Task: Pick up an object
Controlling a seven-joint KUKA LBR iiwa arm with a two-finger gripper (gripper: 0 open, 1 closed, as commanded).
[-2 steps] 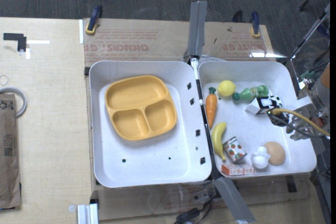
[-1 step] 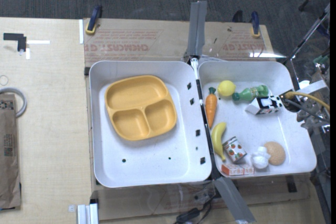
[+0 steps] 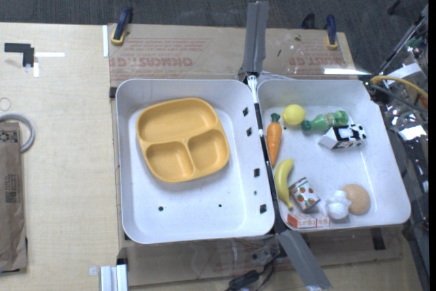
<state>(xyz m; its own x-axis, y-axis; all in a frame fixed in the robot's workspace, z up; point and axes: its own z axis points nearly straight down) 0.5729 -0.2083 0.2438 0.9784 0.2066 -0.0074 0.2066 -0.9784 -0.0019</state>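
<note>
Left bin (image 3: 129, 167): holds a yellow divided plate (image 3: 180, 140), lying flat toward the far left of the bin.
Right bin (image 3: 385, 167): holds all the small objects.
Far side of right bin: a lemon (image 3: 293, 114), with a green toy (image 3: 327, 121) to its right and a black-and-white carton (image 3: 344, 136) just nearer.
Left wall of right bin: a carrot (image 3: 273, 140), with a banana (image 3: 283, 180) nearer.
Near edge of right bin: a small printed box (image 3: 304, 194), a white lump (image 3: 337, 206) and a brown roll (image 3: 356, 198), clustered together.
Gripper: cannot tell its state, or how the objects lie relative to it.
</note>
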